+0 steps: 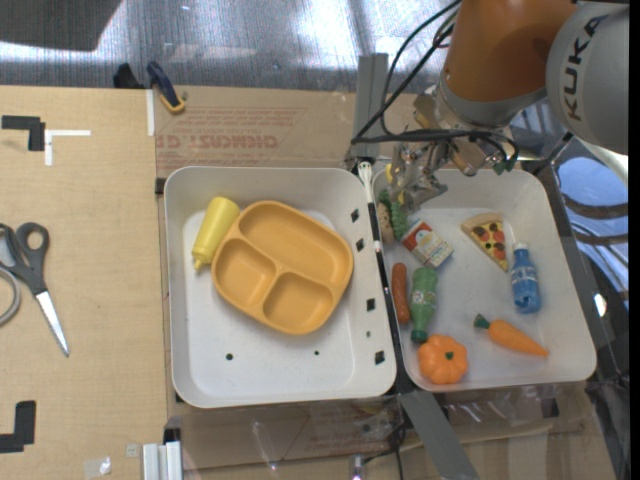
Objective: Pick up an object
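The gripper (408,183) hangs under the orange-banded arm (500,38) at the twelve o'clock end of the right bin (560,368), near its eleven o'clock corner. Cables and the wrist crowd it, so whether it is apart or together cannot be told, and nothing is seen held in it.

Just below it, toward six o'clock, a small green item (390,216) lies against the bin's wall; what it is cannot be made out. A small red and white carton (426,244) sits close by at the gripper's five o'clock. A pizza slice (489,238) lies at three o'clock of the carton, with a blue bottle (524,278) beyond it. A sausage (400,290) and a green bottle (424,302) lie side by side at the bin's nine o'clock. A pumpkin (443,359) and a carrot (510,336) rest near six o'clock.

The left bin (200,368) holds a yellow divided tray (283,265) and a yellow bottle (214,230) touching the tray's ten o'clock edge. Scissors (35,278) lie on the bench well off at nine o'clock.
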`<action>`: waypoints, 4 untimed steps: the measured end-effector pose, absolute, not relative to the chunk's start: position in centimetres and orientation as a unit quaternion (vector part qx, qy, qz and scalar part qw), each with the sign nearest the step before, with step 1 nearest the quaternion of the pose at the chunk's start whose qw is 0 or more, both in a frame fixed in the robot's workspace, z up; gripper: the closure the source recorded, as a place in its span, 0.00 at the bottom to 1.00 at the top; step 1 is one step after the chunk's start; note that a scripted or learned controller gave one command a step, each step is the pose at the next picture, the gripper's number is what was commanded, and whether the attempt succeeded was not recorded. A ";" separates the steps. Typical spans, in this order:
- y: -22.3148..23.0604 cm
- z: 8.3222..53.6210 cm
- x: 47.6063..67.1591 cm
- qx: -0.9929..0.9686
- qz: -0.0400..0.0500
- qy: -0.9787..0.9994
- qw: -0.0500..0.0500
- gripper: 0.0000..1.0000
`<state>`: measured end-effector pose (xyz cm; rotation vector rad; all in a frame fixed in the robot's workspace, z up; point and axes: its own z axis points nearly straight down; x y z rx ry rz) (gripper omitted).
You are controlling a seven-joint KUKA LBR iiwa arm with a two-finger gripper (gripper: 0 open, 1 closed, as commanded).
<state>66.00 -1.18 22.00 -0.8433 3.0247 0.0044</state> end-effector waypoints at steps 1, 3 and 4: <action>-7.3 37.4 65.8 -0.358 0.001 0.934 0.001 1.00; -15.9 16.3 63.0 -0.686 0.002 0.727 0.001 1.00; -21.8 10.0 63.8 -0.817 0.002 0.576 0.004 1.00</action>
